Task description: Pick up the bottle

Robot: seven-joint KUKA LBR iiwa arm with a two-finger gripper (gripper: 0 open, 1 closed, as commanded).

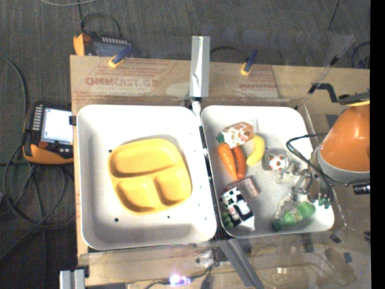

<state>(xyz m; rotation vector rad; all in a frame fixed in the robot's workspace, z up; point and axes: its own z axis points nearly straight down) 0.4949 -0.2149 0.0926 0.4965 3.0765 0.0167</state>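
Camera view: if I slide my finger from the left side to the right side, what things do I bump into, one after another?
Orange handheld device → yellow divided plate in the left bin → carrots → banana → small red-and-white ball → green bottle → orange band of the arm.

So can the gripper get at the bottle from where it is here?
Probably yes. The gripper hangs just above the bottle, which lies in the near right corner of the right bin with nothing on top; the bin wall close by may crowd the grasp.
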